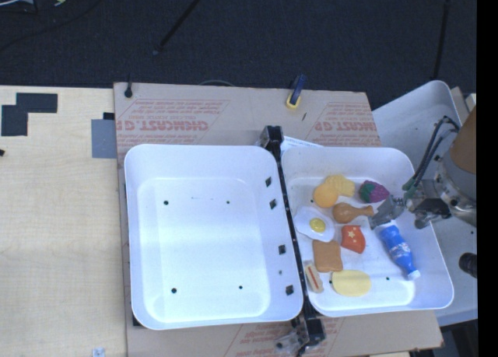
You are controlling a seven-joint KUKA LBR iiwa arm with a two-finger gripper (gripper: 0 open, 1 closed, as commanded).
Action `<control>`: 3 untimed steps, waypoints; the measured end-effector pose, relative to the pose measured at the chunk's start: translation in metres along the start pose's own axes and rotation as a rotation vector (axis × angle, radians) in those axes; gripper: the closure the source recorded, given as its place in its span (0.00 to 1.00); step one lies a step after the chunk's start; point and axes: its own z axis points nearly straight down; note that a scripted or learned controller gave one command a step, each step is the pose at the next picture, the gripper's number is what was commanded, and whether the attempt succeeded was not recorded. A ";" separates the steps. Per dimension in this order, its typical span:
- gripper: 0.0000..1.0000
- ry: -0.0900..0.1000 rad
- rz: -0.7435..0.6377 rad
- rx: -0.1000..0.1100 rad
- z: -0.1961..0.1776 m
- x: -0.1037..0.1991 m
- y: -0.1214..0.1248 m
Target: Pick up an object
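Right-hand bin (424, 301), from the far end toward me: yellow toy fruit (334, 190); purple toy vegetable (373, 190); toy chicken drumstick (352, 211); fried egg (315, 225); red toy strawberry (353, 239); slice of toast (327, 255); small hot dog (313, 278); yellow lemon-shaped piece (351, 282); blue bottle (398, 249), lying slantwise. Gripper (391, 209): low over the bin's right side, just beside the drumstick's thin end and above the bottle's top; whether its fingers are apart or together, I cannot tell. Left-hand bin (136, 231): white, shallow, touching its neighbour along a black clip strip (278, 215).
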 end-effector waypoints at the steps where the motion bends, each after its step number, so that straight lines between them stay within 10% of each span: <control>1: 0.00 0.006 -0.006 0.013 0.126 0.077 0.003; 2: 0.00 -0.001 -0.002 -0.005 0.156 0.074 0.072; 3: 0.00 -0.004 0.003 -0.002 0.150 0.008 0.073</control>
